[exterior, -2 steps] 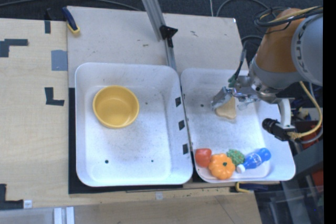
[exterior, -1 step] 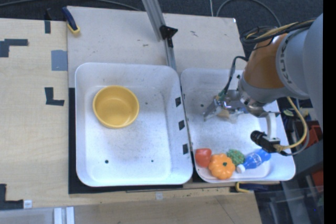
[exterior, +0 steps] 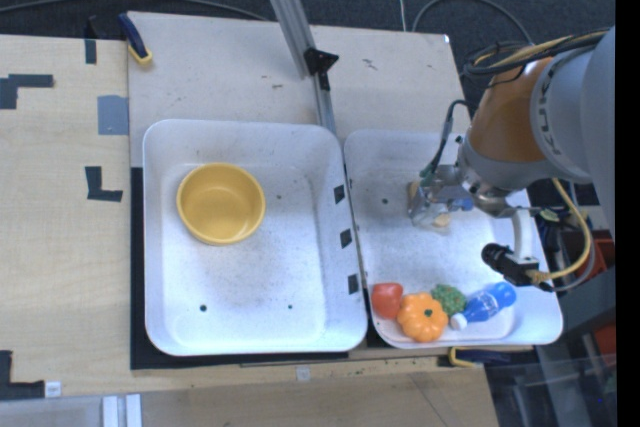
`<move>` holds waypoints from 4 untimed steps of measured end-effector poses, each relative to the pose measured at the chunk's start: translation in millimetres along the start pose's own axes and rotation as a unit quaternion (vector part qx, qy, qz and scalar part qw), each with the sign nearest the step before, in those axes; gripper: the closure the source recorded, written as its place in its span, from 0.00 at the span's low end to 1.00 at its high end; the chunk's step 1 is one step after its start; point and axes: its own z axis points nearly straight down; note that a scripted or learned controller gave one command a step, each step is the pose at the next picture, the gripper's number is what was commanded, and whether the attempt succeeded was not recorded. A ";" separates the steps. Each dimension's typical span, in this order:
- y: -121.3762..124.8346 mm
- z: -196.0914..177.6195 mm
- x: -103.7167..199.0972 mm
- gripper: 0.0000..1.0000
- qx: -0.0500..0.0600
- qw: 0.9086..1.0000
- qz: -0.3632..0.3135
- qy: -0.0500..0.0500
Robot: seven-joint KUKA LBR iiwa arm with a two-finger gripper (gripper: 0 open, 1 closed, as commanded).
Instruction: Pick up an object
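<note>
Camera view, left to right: a yellow bowl [exterior: 221,203] lies far left of the hand [exterior: 432,206]; whether it grips anything, I cannot tell. Nearest targets, the orange pumpkin [exterior: 422,317] and blue bottle [exterior: 486,303], sit below it; approach one squarely.

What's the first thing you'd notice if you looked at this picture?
Probably the yellow bowl, sitting alone in the left bin. Next, the big grey and orange robot arm reaching in from the right, with its gripper low over the right bin. Then the bright little pile at that bin's near edge: a red toy, an orange pumpkin, something green and a blue bottle.
</note>
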 end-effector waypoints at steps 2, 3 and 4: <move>-4.9 -99.7 -6.2 1.00 -0.004 1.000 0.000 -0.001; -6.0 -93.2 56.9 1.00 -0.001 1.000 -0.003 0.001; -4.6 -82.7 110.7 1.00 0.000 1.000 -0.002 0.001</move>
